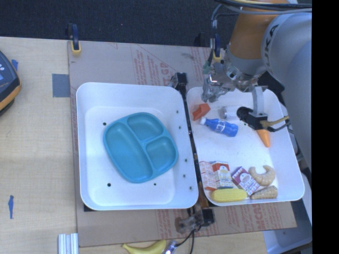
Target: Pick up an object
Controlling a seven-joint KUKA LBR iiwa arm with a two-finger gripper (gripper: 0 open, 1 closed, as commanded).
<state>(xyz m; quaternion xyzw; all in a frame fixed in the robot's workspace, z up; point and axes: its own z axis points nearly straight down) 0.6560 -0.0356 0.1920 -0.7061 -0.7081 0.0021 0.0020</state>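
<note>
My gripper [211,93] hangs over the far left corner of the right bin [293,163]. Just below it and a little to the left lies a small orange-red piece [201,111]. A blue bottle [221,127] with a white cap lies on its side below that. An orange carrot [264,137] rests further right. Along the bin's near edge sit two snack packets [216,174] [244,180], a yellow corn cob [229,196], a pale curled pastry [263,174] and a bread piece [265,193]. Nothing shows held in the gripper.
The left bin [90,142] holds a blue divided plate [140,147]. A small grey item [223,111] lies near the bottle. A banana [144,246] lies on the bench in front of the bins. A dark device [7,83] sits at the far left edge.
</note>
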